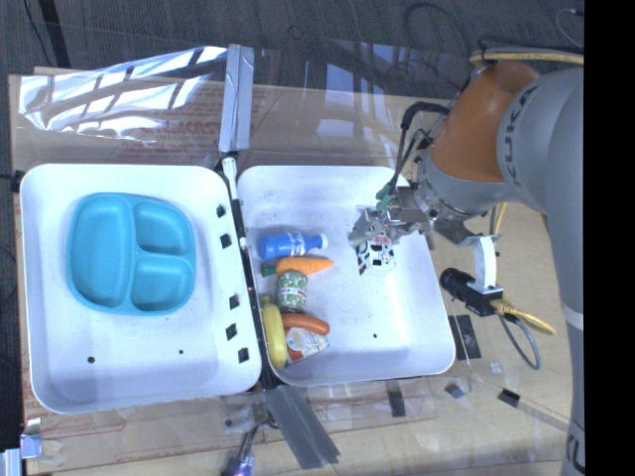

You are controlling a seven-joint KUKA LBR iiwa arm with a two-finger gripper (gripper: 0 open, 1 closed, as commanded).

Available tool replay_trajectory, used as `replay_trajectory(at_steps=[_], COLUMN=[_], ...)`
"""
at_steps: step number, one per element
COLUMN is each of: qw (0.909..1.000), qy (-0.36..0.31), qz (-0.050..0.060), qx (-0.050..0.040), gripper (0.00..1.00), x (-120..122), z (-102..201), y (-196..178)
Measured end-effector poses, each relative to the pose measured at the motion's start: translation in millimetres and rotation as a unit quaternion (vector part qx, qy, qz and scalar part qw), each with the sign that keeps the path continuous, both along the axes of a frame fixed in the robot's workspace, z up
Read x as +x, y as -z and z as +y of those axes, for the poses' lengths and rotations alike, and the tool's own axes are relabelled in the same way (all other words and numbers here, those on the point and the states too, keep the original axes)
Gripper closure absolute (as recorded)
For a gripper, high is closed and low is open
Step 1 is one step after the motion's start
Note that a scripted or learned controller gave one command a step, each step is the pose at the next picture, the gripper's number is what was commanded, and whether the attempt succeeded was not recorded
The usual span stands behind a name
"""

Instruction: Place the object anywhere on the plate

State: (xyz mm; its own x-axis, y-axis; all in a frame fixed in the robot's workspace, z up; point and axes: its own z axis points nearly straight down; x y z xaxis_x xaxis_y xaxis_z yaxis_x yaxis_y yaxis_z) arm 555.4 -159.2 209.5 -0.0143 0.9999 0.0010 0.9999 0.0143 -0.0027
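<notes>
A blue plate [131,251] with three compartments lies in the left bin [60,365]. My gripper [379,234] is over the right side of the right bin [417,350], pointing down. Its fingers are shut on the top of a small white object with black spots [376,257], which hangs just under them. I cannot tell whether the object's lower end touches the bin floor. The plate is far to the left of the gripper, across the divider between the bins.
Along the right bin's left side lie a blue bottle [289,243], a carrot [306,265], a small green can [293,291], a banana [274,333], a red sausage [306,323] and a packet [306,344]. Black clips [228,238] line the divider.
</notes>
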Motion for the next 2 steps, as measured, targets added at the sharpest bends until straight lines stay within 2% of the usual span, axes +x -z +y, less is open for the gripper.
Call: replay_trajectory(at_steps=[1, 2], qw=[0.9976, 0.9986], qy=[-0.069, -0.052], qz=[0.0, 0.001], qx=[-0.0002, -0.0005], gripper=[1.0, 1.0], x=[21.0, 57.7], z=[92.1, 195.1], y=[-9.8, 19.4])
